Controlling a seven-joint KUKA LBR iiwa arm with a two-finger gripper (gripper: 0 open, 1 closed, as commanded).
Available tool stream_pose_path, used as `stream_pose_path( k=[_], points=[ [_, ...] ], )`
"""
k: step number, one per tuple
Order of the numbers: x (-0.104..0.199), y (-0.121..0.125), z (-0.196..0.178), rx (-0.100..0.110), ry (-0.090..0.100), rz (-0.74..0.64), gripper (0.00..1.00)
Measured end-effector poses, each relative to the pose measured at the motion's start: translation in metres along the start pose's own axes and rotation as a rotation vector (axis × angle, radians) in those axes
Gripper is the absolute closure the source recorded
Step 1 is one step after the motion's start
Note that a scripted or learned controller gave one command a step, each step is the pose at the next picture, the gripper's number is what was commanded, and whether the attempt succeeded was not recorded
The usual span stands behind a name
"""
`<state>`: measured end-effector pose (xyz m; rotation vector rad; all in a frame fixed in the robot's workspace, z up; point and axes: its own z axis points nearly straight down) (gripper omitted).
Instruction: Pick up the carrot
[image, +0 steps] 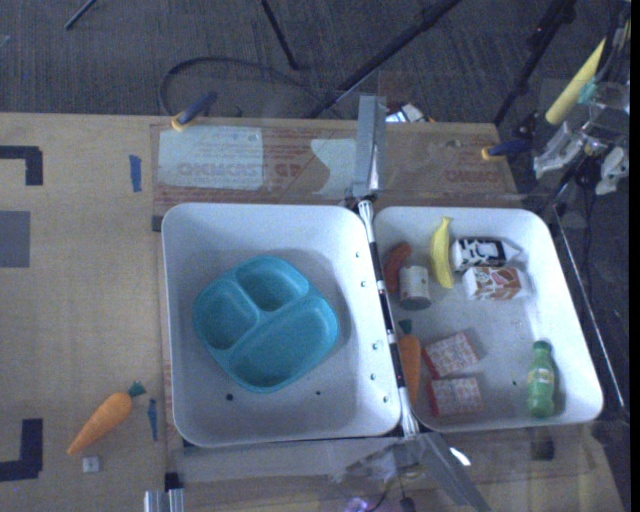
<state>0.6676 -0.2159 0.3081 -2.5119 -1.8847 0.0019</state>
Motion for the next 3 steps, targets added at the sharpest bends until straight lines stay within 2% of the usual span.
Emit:
stream_pose_path(
  k=[1, 2, 3],
  points=[
    [0.004, -0.002, 0.032, -0.001, -0.001, -0.001, 0.00],
    [0.005, -0.002, 0.031, -0.001, -0.001, -0.001, 0.00],
    [-0.019, -0.061, 0.041, -0.002, 0.000, 0.031, 0.00]
  ],
)
